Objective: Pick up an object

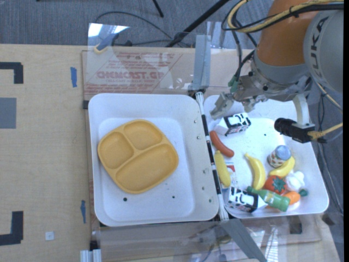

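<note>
Matt yellow plastic divided plate (138, 155), smooth white plastic bins (103, 108), glossy yellow plastic banana (256, 171), shiny red plastic sausage (222, 144), pale wood-look tabletop (43, 146), glossy orange arm band (292, 15)

Right of the yellow divided plate (138, 155), the right bin (313, 171) is crowded with toys along its near and left sides; its centre lies bare.

toy car (237, 124) | black-and-white | right bin, back (near red sausage (222, 144))
</note>
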`<state>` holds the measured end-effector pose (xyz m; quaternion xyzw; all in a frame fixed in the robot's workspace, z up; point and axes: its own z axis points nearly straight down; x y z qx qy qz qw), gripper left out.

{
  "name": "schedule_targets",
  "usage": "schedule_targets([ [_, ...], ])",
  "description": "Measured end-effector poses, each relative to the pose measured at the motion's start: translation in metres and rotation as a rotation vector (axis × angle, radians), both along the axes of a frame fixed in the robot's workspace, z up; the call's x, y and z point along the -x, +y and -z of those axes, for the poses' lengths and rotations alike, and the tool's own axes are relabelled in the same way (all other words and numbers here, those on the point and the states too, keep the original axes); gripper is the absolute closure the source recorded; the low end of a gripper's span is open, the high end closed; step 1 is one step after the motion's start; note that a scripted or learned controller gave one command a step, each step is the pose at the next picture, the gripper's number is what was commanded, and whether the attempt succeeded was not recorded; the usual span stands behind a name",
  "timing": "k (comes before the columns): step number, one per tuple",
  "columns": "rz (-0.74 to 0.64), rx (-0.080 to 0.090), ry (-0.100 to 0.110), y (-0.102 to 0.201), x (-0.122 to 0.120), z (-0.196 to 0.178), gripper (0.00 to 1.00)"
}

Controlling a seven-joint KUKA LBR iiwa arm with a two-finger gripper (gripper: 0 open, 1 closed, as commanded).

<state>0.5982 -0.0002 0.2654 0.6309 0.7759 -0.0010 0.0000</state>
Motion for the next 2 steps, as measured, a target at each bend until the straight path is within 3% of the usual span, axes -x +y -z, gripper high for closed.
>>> schedule_targets([
  [1,-0.001,-0.001,0.004,-0.063,0.001,0.083,0.00],
  [2,-0.053,-0.002,0.000,-0.108,0.045,0.172,0.00],
])
